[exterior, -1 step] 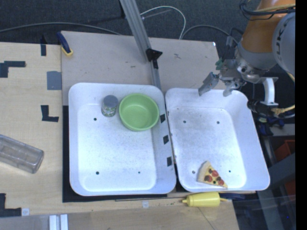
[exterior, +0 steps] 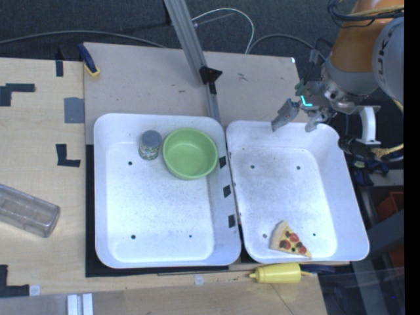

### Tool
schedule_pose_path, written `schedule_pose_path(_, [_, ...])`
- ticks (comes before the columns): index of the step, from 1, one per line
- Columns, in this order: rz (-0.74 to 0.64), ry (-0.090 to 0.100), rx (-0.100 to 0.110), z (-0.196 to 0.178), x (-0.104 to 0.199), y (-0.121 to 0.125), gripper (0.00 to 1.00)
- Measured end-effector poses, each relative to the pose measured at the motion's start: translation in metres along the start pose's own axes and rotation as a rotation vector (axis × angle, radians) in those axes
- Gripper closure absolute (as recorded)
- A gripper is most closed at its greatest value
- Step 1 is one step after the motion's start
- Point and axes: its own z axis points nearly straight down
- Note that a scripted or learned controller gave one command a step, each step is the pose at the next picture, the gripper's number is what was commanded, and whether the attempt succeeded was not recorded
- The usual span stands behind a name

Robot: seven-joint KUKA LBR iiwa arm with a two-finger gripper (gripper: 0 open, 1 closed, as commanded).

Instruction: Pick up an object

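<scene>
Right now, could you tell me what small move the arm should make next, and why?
Probably move the gripper, open above the right bin's far rim, toward the pizza slice at that bin's near edge: it holds nothing, and the slice lies alone.

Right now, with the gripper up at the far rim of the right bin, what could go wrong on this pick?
The pizza slice lies flat near the right bin's near wall, so the fingers may slide over it or hit the wall. The gripper is open at the opposite rim, leaving a long crossing. The jar touches the green bowl; grabbing one may shove the other.
</scene>
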Motion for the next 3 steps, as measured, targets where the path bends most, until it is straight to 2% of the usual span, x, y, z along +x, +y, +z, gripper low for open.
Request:
schedule_pose_path(1, [0.000,-0.001,0.005,0.044,0.004,-0.002,0.00])
schedule_pose_path(2, [0.000,0.000,0.006,0.109,0.009,-0.002,0.00])
schedule_pose_path(3, [0.000,-0.002,0.000,0.159,0.010,-0.001,0.00])
